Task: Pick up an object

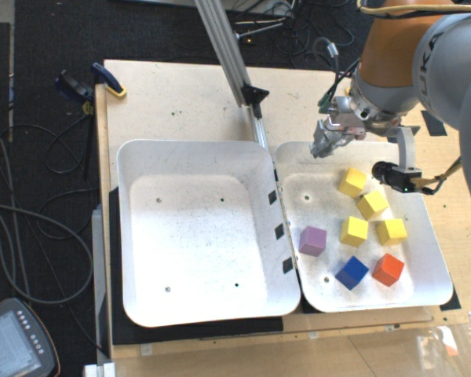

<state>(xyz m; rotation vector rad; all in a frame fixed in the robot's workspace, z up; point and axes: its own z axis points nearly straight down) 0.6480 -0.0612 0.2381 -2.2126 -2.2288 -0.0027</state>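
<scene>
The right bin [424, 285] holds seven small blocks. The purple block [312, 240] is the landmark here. It sits alone near the left side of that bin, beside the wall shared with the left bin [141, 210].

To the right of the purple block is a yellow block [355, 230], and just past that another yellow one [392, 230]. Up and to the right of the purple block are two more yellow blocks [372, 203] [352, 183], close together. Down and to the right of it sit a blue block [351, 272] and an orange block [388, 269], side by side.

The gripper [326, 143] hangs up and to the right of the purple block, over the top edge of the right bin. It holds nothing. I cannot tell how wide it stands.

The blocks look small, hard and light. They should not bend or break. Their flat sides look smooth, so a block might slip if squeezed on a corner. It is best to pinch one on two flat sides that face away from each other.

I think the purple block is the easy one to take. It has room all around it. The yellow blocks crowd each other, so the gripper could bump one next door.
</scene>
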